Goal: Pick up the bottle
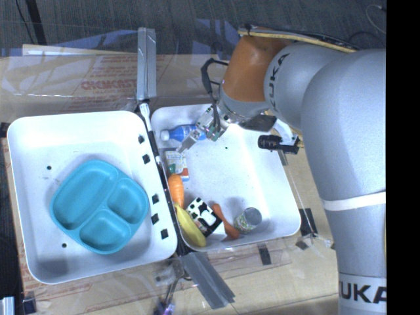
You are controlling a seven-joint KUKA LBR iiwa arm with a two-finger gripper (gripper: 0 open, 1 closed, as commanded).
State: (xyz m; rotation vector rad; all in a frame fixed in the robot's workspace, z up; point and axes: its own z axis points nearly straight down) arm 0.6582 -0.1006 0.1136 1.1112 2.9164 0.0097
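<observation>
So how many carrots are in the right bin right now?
2. One carrot lies along the right bin's left wall, just above the banana. The other carrot sits near the front wall, between the black-and-white block and the can. The arm could hide more.

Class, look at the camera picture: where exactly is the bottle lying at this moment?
The bottle lies in the right bin, in its far left corner beside the wall shared with the left bin. The gripper is right at it, and a carrot lies nearer the camera.
</observation>
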